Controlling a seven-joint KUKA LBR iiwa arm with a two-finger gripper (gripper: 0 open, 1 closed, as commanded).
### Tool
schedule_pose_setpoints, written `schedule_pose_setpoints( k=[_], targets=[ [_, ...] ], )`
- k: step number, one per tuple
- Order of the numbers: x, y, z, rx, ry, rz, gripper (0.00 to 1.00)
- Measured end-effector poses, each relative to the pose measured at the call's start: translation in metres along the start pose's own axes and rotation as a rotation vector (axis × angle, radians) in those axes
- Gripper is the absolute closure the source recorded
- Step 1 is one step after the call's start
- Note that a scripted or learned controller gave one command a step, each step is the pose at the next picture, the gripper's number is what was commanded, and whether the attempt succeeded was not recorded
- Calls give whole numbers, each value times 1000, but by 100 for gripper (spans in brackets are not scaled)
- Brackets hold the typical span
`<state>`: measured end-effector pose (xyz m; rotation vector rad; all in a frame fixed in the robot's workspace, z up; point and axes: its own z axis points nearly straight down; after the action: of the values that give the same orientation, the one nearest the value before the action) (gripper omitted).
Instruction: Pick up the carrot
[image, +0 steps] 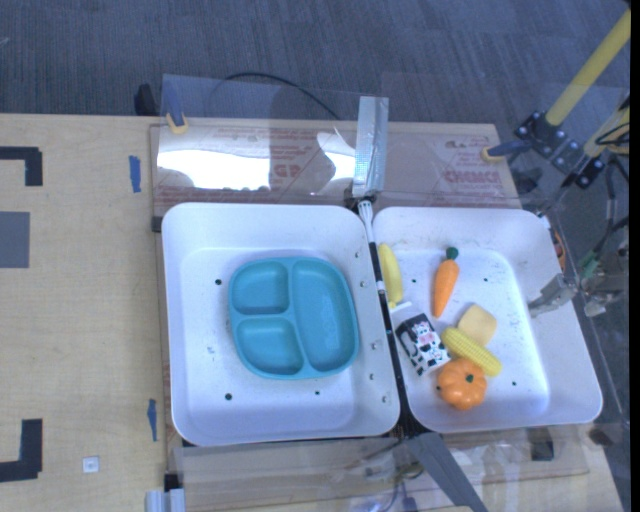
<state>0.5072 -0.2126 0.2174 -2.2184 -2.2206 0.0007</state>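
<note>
The carrot (444, 283) is orange with a small green top. It lies in the right bin (530, 375), in the bin's upper middle part, with its green end pointing to the back and its tip to the front. Nothing touches it. A yellow banana (389, 275) lies to its left along the bin's left wall, and a pale yellow block (478, 323) sits just in front of it to the right.
In the right bin, a black-and-white cow-patterned carton (424, 343), a corn cob (472, 349) and an orange pumpkin (462, 385) are bunched at the front. The left bin (190, 380) holds a teal divided plate (295, 317). A yellow pole and black clamps (560, 140) stand at the right rear.
</note>
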Motion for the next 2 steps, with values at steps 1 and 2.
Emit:
schedule_pose_setpoints(
  k=[1,2],
  targets=[
    [79,44,94,8,4,-86,0],
    [78,123,130,-7,-3,-17,0]
  ],
)
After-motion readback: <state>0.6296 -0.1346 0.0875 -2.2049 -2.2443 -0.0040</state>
